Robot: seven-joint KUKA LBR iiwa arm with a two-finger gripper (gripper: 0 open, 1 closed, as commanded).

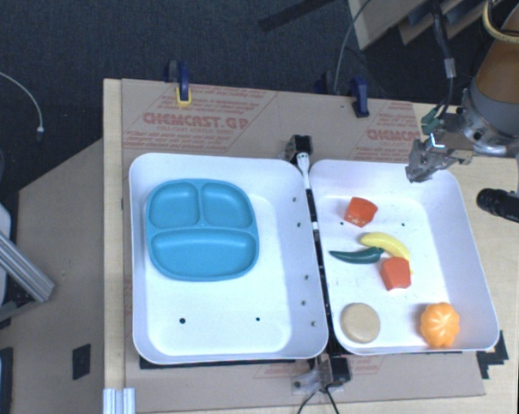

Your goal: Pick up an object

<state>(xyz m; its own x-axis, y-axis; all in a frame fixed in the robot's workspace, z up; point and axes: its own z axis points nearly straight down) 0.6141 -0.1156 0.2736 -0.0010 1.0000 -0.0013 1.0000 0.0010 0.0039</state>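
The right bin (pixel 463 254) holds a red block (pixel 360 211), a yellow banana (pixel 386 243), a dark green pepper (pixel 357 256), a second red block (pixel 396 273), a beige round piece (pixel 359 322) and an orange fruit (pixel 439 325). My gripper (pixel 421 169) hangs over the bin's far right corner, above and to the right of the first red block, apart from every object. Nothing shows between its fingers.
The left bin (pixel 272 322) carries a blue divided plate (pixel 202 229) in its far half. Two blue clamps (pixel 181 75) (pixel 359 93) grip the board's far edge. The orange-banded arm (pixel 506 71) comes in at the top right.
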